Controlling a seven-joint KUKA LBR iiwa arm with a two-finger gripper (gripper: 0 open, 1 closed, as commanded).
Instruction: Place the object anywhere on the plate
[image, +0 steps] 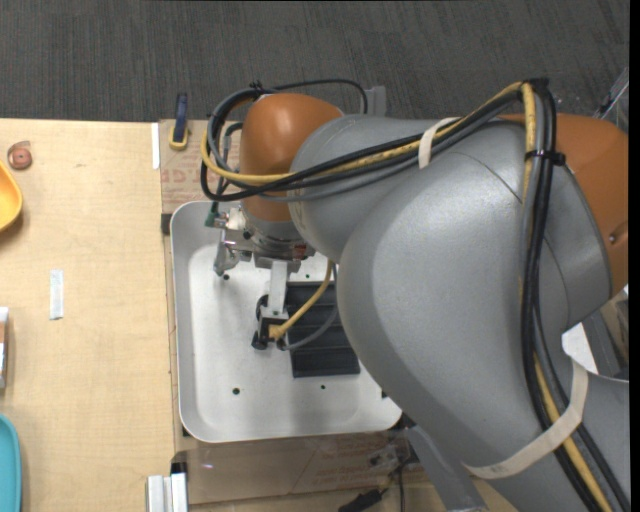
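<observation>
The grey arm covers the right and centre of the frame, its orange band at upper centre. A pale wooden board takes up the left side. Between them sits a white bin, partly covered by the arm, so the object's place cannot be told. The gripper hangs over the bin's upper left; whether it is apart or together cannot be told. A yellow rounded edge shows at the far left, and a teal edge at the lower left.
</observation>
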